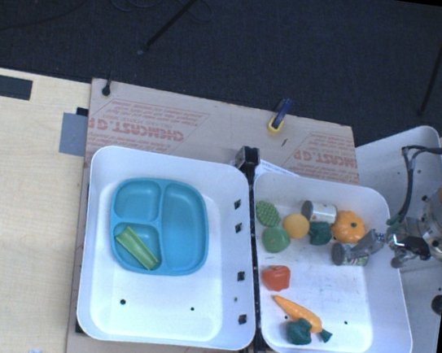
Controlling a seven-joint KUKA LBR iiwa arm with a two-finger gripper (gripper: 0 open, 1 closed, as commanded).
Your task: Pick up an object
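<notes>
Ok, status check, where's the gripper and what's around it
Gripper low at right bin's right side, nothing seen held. Orange pumpkin toy and teal piece close beside it. Green pod sits in blue tray, left bin.

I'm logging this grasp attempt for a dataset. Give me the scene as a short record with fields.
left bin: blue divided plate holding a green piece
right bin: orange pumpkin, yellow ball, two green rounds, red piece, carrot, teal items, small can
gripper: low at the right bin's right side, beside the pumpkin
held object: cannot tell
</notes>
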